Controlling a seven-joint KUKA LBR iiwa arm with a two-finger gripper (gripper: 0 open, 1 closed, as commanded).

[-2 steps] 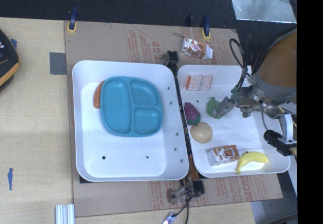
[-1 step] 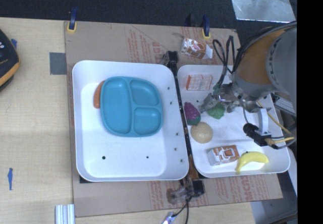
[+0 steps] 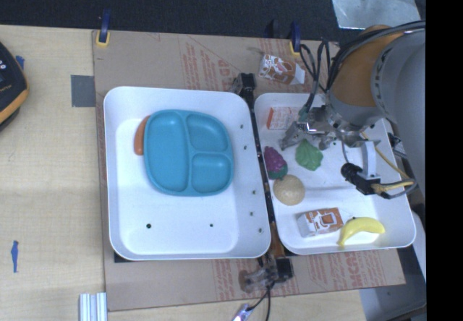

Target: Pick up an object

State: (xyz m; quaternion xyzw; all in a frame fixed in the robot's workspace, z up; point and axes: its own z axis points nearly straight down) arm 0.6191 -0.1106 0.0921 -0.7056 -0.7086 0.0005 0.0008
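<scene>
Camera view: grey arm's two-finger gripper low in the right white bin.
I see it right above the green leafy toy; jaw state I cannot tell. Purple grape toy and beige ball lie nearby.

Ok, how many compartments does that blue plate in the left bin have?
3: the blue plate shows a tall compartment along its left side, one at upper right and one at lower right. An orange thing peeks out behind its left edge.
</scene>
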